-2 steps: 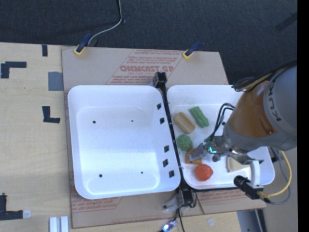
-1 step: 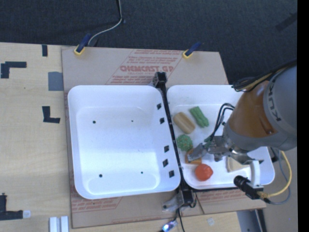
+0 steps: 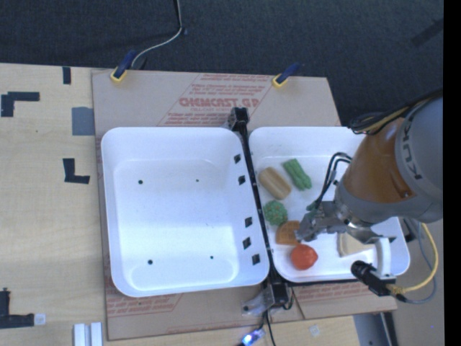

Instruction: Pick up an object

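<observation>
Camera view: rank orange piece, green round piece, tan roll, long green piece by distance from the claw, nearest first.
1. Orange piece, right by the claw, on its left.
2. Green round piece, up-left, near the divider.
3. Tan roll, further up the right bin.
4. Long green piece, roughly level with the roll; too close to call.

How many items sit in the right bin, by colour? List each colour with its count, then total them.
Green: 2, a long green piece and a round green piece
Tan: 1, a bread roll
Orange: 1, an orange piece by the tool
Red: 1, a tomato
Cream: 1, a pale piece partly under the arm
Total: 6
</observation>
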